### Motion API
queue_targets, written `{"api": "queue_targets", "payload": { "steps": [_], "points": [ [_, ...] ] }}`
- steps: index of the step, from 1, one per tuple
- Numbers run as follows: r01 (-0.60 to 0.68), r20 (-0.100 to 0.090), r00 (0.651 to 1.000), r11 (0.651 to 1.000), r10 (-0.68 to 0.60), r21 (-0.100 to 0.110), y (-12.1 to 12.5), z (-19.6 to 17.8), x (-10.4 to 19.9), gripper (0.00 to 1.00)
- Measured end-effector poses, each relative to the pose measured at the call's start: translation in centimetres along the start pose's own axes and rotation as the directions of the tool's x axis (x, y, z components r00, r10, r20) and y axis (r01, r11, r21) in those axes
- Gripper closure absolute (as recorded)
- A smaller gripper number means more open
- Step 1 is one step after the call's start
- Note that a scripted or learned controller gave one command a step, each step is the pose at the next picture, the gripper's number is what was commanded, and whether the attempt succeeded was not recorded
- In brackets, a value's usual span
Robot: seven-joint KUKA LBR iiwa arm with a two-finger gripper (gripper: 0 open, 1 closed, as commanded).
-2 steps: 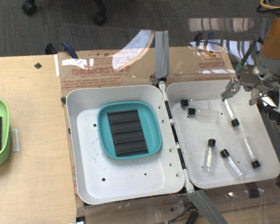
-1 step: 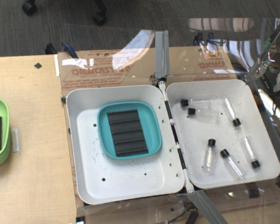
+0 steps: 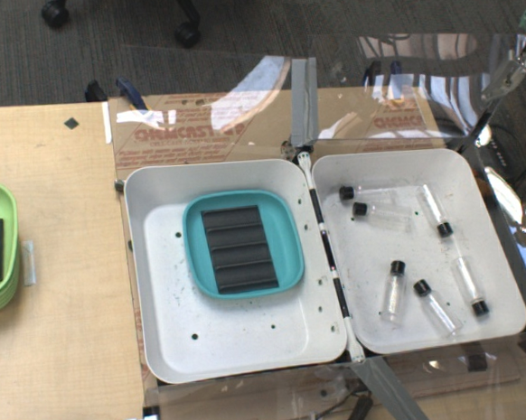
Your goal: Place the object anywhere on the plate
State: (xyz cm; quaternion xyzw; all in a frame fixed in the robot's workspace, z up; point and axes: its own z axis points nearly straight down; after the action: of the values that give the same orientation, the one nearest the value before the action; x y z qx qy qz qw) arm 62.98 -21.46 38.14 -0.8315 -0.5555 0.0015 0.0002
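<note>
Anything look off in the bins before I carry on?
Nothing broken or spilled. The vials lie scattered at mixed angles in the right bin. The teal plate in the left bin already carries a dark ribbed block.

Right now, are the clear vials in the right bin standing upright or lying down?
Lying down. The six black-capped vials rest on their sides across the right bin's floor, pointing different ways, their full lengths visible from above.

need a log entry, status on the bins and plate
Teal plate in left bin, black ridged insert on it. Six clear vials loose in right bin. None on plate yet.
</note>
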Motion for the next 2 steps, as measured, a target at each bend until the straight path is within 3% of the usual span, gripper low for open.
{"api": "queue_targets", "payload": {
  "steps": [1, 2],
  "points": [
    [-0.075, 0.0, 0.997, 0.997, 0.075, 0.001, 2.6, -3.5, 1.2, 0.0],
    [-0.209, 0.0, 0.978, 0.978, 0.209, 0.001, 2.6, -5.9, 1.4, 0.0]
  ]
}}
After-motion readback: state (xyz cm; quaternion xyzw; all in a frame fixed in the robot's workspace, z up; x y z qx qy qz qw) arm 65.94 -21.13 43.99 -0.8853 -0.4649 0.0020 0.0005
